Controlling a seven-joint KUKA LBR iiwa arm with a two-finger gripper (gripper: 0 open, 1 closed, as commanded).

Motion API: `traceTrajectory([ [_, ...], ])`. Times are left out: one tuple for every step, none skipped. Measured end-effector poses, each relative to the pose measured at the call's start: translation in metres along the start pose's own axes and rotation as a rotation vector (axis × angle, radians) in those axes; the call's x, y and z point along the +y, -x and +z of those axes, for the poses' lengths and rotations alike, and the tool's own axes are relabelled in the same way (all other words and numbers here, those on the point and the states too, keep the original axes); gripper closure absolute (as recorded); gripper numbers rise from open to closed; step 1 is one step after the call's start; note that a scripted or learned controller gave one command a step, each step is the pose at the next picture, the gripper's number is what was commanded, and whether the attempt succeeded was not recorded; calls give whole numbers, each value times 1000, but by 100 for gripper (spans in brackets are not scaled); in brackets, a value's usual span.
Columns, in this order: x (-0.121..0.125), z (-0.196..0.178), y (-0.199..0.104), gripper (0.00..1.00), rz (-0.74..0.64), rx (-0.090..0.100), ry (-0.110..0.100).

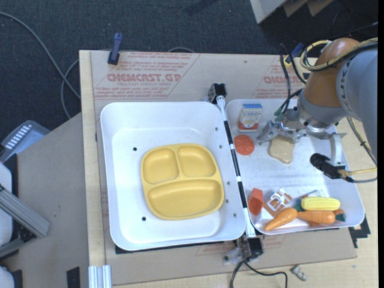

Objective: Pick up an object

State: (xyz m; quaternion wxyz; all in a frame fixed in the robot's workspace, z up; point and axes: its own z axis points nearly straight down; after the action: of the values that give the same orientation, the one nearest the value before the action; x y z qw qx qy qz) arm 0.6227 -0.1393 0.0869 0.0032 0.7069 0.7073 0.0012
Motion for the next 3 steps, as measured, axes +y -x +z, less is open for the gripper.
traceTrajectory([
  [-23, 0, 1, 0, 0, 1, -1],
  [-47, -1, 5, 0, 0, 1, 0],
  [-46, -11, 6, 100, 2, -2, 4],
])
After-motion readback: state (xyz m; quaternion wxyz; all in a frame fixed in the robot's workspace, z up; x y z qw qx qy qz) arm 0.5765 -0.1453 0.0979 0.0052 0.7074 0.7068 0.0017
